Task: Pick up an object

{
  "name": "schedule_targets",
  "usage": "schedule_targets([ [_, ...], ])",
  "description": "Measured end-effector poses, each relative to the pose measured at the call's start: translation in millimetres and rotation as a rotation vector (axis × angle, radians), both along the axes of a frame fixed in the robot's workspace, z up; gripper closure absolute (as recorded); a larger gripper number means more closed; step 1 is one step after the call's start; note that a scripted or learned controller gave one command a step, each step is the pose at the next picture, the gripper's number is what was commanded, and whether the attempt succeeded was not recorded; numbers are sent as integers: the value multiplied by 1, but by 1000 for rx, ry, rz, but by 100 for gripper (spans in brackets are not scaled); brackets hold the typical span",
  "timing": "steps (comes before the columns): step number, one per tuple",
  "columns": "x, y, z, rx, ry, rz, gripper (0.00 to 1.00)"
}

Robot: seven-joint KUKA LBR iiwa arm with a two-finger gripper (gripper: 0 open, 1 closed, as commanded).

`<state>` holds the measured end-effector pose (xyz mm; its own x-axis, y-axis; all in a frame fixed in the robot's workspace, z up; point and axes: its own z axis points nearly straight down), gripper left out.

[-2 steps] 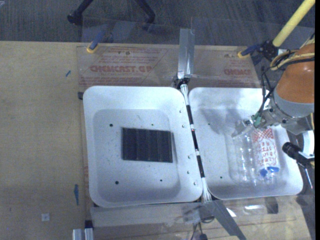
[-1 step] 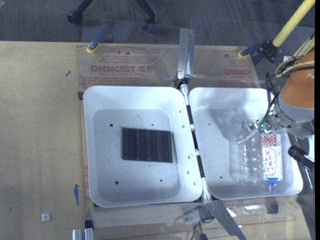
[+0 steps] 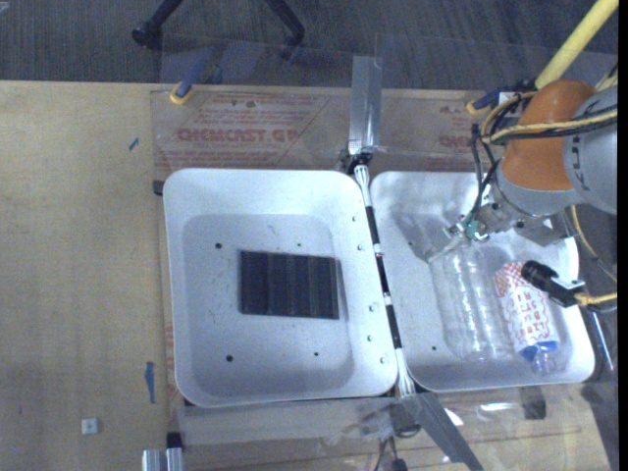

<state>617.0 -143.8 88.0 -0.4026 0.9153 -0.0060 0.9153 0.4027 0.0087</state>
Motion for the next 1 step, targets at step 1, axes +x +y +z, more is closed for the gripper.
schedule_targets([
  [1, -46, -19, 45, 1, 9, 136, 0],
])
